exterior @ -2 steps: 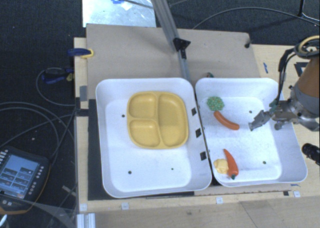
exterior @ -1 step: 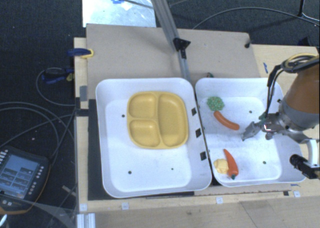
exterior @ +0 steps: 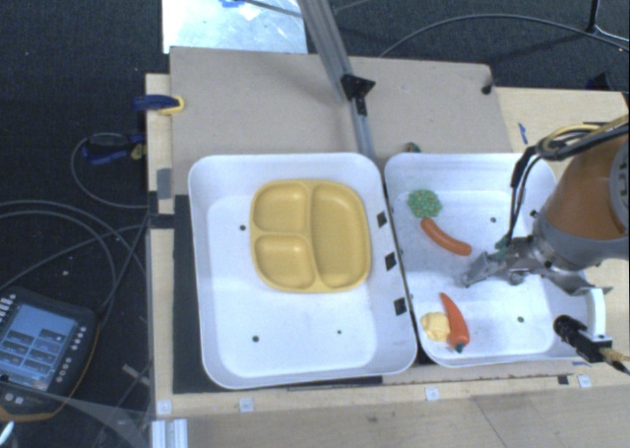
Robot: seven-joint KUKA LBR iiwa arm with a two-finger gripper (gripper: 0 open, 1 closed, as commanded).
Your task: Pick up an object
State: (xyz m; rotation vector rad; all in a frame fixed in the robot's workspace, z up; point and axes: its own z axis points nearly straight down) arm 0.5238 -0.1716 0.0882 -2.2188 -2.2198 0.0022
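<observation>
Looking down at a slant from the single camera, two white bins are seen side by side on the counter. The left bin (exterior: 226, 338) carries a yellow divided plate (exterior: 310, 235) near the frame's centre. In the right bin (exterior: 532, 343), a green broccoli piece (exterior: 424, 203) lies at the upper left, an orange sausage-like piece (exterior: 446, 236) just below it, and a red-orange carrot (exterior: 454, 320) touching a small yellow item (exterior: 434, 323) at the lower left. The gripper (exterior: 484, 270) is lowered into the right bin from the frame's right, between the sausage-like piece and the carrot, apart from both. Nothing is seen between the jaws; whether they are spread or closed cannot be told. The task is judged barely begun: no object is grasped or lifted, and every pick remains to be done.
</observation>
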